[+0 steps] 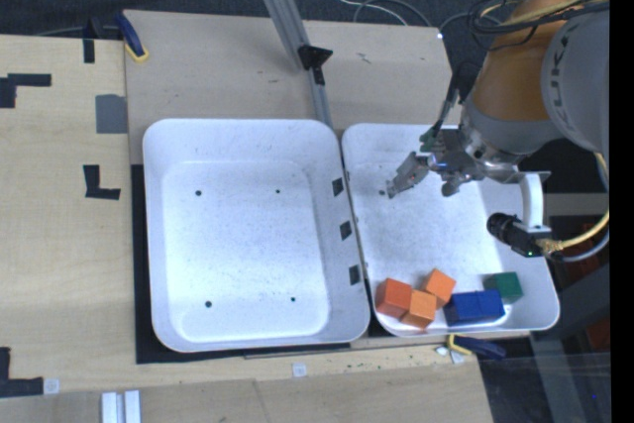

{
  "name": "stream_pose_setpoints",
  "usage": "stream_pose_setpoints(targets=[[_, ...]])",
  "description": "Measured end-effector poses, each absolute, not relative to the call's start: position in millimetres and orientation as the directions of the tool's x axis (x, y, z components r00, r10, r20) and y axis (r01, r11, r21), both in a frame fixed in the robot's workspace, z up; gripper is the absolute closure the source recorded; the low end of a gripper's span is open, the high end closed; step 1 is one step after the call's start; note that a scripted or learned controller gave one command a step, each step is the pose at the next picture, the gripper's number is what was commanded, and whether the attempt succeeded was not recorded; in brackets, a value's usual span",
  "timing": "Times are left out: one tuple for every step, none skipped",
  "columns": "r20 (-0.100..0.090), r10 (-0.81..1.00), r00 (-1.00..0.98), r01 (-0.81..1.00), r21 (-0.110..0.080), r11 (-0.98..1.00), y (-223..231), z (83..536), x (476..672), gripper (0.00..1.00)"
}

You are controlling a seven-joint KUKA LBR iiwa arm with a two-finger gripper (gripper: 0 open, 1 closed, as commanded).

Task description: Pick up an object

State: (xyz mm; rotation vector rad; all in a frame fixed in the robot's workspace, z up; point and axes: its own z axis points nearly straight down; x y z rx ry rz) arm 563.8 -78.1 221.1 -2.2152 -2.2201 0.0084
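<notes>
Several small blocks lie at the near end of the right bin (pixel 371 213): three orange blocks (pixel 397 296) bunched together, a blue block (pixel 474 309) to their right, and a green block (pixel 508 285) in the near right corner. My gripper (pixel 424 183) hangs over the far half of that bin, well away from the blocks. Its two fingers are spread open with nothing between them, one fingertip (pixel 394 188) pointing toward the wall between the bins.
The left bin (pixel 158 213) sits beside the right one, sharing a raised divider with black clips. A slanted metal pole (pixel 282 0) rises behind the bins. Cables and a small camera unit (pixel 515 233) hang at the arm's wrist on the right.
</notes>
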Motion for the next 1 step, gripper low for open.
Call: stream_pose_setpoints(targets=[[0.003,1.000,-0.005,1.000,-0.009,0.005,-17.8,189.4,508.4,0.00]])
